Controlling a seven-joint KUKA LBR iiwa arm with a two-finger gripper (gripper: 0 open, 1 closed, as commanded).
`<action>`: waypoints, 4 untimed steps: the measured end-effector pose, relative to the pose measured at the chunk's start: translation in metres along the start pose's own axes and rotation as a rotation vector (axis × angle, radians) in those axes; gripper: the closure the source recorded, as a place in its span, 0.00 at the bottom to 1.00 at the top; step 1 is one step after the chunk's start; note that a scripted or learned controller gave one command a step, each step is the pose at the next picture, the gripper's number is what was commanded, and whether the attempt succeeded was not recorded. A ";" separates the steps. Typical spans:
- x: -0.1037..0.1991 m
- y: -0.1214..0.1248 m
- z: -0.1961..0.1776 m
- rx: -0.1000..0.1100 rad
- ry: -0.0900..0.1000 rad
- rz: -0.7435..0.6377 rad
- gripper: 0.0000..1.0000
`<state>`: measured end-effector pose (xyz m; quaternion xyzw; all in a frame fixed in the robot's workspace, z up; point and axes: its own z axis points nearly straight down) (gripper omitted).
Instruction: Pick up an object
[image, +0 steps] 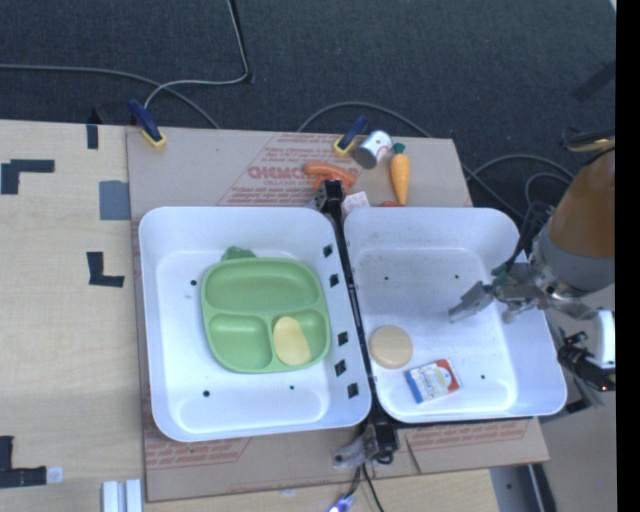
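Note:
The right bin (520, 395) holds a round tan disc (391, 346) near its left wall and a small white packet with red and blue print (432, 381) at its front. My gripper (487, 306) hangs over the right side of this bin, right of and slightly behind the disc. Its fingers are spread open with nothing between them. In the left bin (165, 300) lies a green divided plate (262, 290) with a yellow oval piece (291, 340) in its front right compartment.
Behind the bins, on the cardboard, lie a toy carrot (400, 175), a small white cylinder (376, 148) and an orange item (330, 172). Blue and yellow clamps (147, 122) grip the cardboard's back edge. A black divider (345, 290) with clips runs between the bins.

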<state>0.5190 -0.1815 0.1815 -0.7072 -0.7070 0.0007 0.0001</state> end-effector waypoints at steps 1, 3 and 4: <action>0.049 -0.036 0.083 0.003 0.003 -0.001 0.00; 0.038 -0.026 0.095 -0.002 0.002 -0.002 0.00; -0.010 0.010 -0.031 -0.003 -0.002 0.000 0.00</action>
